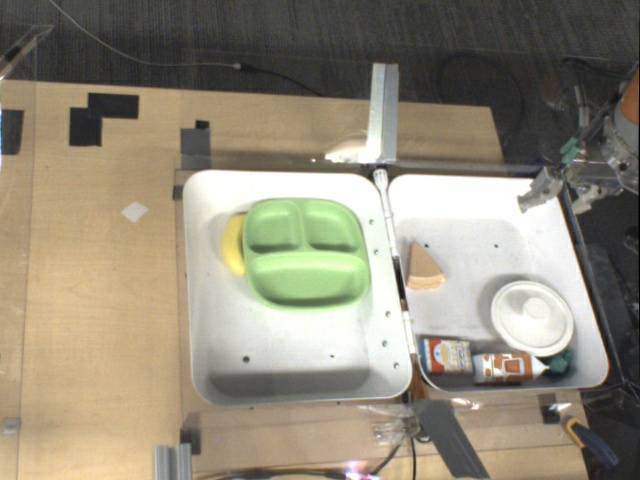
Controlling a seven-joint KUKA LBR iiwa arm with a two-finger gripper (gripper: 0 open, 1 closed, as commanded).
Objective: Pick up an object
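Nothing is picked yet: the tool (548,190) hangs over the right bin's (470,218) two-o'clock corner, its grip state unclear, wedge (425,268), bowl (531,315) and bottle (508,367) untouched.

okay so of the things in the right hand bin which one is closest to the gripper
The tan wedge-shaped piece. It lies in the upper left of the right bin, closer to the gripper at the bin's top right corner than the white bowl or the bottle lying along the bottom wall.

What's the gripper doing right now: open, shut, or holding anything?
Gripper: over the right bin's far right corner; open or shut cannot be told, and nothing is seen held in it.
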